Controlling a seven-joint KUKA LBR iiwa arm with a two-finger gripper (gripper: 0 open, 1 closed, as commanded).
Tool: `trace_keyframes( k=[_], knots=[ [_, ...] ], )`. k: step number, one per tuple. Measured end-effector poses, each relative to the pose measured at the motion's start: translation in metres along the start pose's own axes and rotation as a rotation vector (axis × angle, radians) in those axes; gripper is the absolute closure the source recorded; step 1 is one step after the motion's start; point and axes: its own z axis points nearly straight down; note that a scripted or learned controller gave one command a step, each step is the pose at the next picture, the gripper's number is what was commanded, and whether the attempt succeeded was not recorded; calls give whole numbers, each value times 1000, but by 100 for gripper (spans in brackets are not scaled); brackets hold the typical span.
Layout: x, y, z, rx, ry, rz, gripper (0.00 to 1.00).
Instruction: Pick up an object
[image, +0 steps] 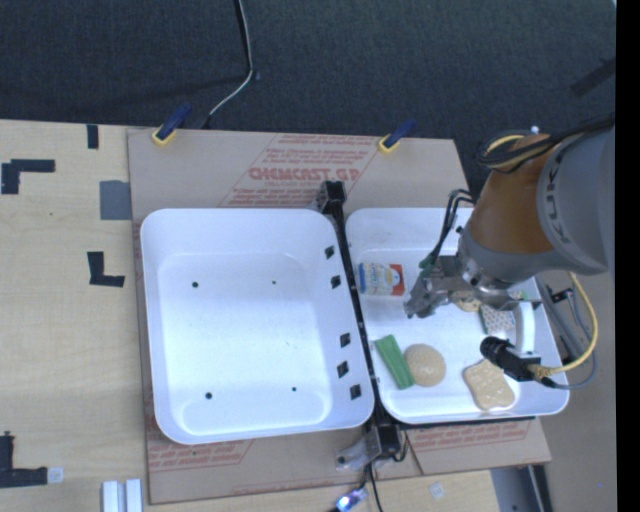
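The bench (60, 330) is of light wood with some dark tape marks, and behind it is a dark carpet floor (400, 50) with a thin cable (243, 70) on it. On the bench lies a cardboard sheet (300, 165) with red print, held at its back edge by two clamps with yellow and blue handles. On the cardboard stand two white bins side by side, and I take the right bin (400, 225) as the landmark. The left bin (200, 240) touches it along a black joint with clips. The arm (540, 205), grey with the orange band, comes over the right side of the right bin and covers a part of it. Its gripper (425, 300) hangs low over the middle of this bin; whether it is wide or narrow, I cannot tell, because the end is dark and small here. In the right bin, just left of the gripper, lies a small white packet (380, 277) with orange and blue print, near the joint. Toward the front of the bin lies a green stick (393, 361), and just right of it, touching or nearly so, a round beige thing (425, 364). In the front right corner lies a beige slice like toast (489, 386). Near the right wall is a small grey patterned piece (496, 318), partly hidden by the arm.
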Motion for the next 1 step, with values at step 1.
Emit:
trace_keyframes(
  k=[1],
  knots=[
    [-32, 17, 67, -2, -1, 3, 100]
  ],
)
